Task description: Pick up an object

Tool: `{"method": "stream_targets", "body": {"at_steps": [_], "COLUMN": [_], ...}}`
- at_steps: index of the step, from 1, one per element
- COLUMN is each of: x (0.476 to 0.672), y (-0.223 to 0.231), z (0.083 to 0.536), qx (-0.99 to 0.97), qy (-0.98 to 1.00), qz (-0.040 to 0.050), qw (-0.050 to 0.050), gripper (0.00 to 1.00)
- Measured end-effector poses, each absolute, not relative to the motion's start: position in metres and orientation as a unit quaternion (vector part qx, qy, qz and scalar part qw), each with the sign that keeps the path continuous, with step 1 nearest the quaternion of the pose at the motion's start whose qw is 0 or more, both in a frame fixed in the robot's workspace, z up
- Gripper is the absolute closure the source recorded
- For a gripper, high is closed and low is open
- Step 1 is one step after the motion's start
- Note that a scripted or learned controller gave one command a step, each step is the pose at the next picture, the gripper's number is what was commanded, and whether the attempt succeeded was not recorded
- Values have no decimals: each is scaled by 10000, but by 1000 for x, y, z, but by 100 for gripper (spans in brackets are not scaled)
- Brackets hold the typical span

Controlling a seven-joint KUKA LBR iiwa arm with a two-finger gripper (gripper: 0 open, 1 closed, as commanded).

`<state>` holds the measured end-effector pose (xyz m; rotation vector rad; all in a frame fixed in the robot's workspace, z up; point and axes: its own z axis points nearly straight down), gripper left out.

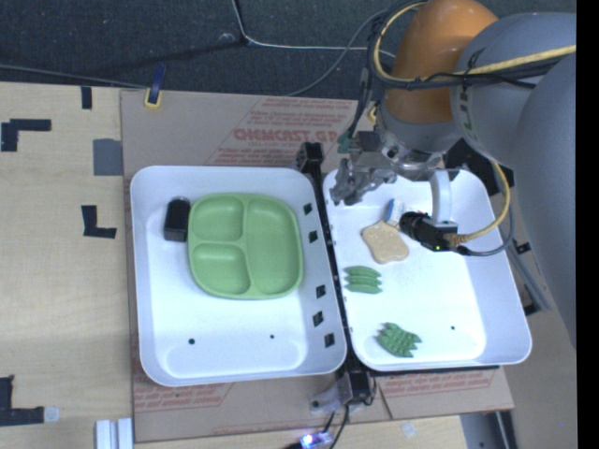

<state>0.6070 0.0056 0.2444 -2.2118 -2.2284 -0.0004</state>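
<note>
Camera view, from left to right: pale bench with black tape marks, then cardboard sheet under two white bins. Left bin holding a green divided plate near centre, with a small black block touching the plate's 9 o'clock edge; open white floor along the bin's 6 o'clock side. Right bin carrying a tan flat piece toward 11 o'clock, a green pea pod just below it near the shared wall, and a second green leafy piece at 6 o'clock; bare floor across the 3 to 5 o'clock part. Gripper hanging over the right bin's 11 o'clock corner, close to the dividing wall, apart from the tan piece. Fingers too dark and blurred against the wrist hardware to tell whether apart or together; nothing seen between them. Grey arm with orange band covering the bin's 1 o'clock corner and cut off at the frame's 3 o'clock edge.
</note>
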Motion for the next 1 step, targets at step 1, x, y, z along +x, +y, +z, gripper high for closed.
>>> {"method": "stream_targets", "body": {"at_steps": [1], "x": [619], "y": [62], "z": [242], "qx": [-7047], "qy": [-7095], "qz": [2], "qw": [4], "gripper": [100]}}
